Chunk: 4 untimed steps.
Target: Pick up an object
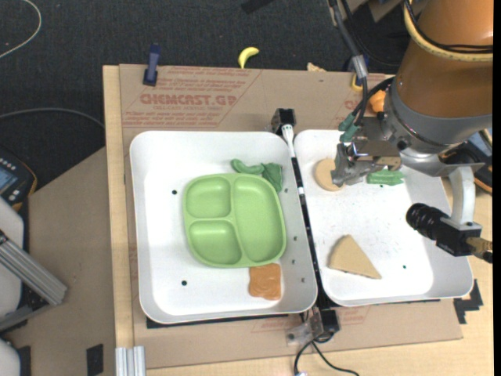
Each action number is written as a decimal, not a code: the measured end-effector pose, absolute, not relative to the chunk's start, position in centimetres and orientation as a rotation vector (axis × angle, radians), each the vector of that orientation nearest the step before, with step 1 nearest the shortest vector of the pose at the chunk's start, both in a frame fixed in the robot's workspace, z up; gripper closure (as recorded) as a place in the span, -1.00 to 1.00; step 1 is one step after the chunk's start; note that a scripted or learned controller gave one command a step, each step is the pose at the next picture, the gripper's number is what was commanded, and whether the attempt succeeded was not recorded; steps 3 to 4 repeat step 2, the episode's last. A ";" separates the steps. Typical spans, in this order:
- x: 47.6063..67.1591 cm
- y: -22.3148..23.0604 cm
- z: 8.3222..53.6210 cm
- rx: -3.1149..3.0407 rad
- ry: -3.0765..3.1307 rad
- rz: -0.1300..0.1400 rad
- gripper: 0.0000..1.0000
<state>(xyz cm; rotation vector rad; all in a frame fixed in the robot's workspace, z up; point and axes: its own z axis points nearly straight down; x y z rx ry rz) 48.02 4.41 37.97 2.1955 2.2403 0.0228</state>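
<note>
Tray (235, 219) fills left bin (153, 210); tool (350, 169), grip state unclear, over right bin (391, 288).

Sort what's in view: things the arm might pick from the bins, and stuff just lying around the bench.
For the job, in the bins:
green tray
green scrap
orange piece
tan disc
tan wedge
green bit
tool, above the tan disc

Lying about:
banana
blue clip
cardboard

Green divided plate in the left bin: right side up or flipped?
Right side up. The green divided plate shows its three hollow compartments facing the camera, lying flat in the left bin.
</note>
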 end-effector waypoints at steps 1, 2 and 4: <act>48.0 3.5 53.6 2.211 2.213 0.027 1.00; 47.8 7.3 41.8 2.223 2.230 -0.015 1.00; 47.8 7.3 41.8 2.223 2.230 -0.015 1.00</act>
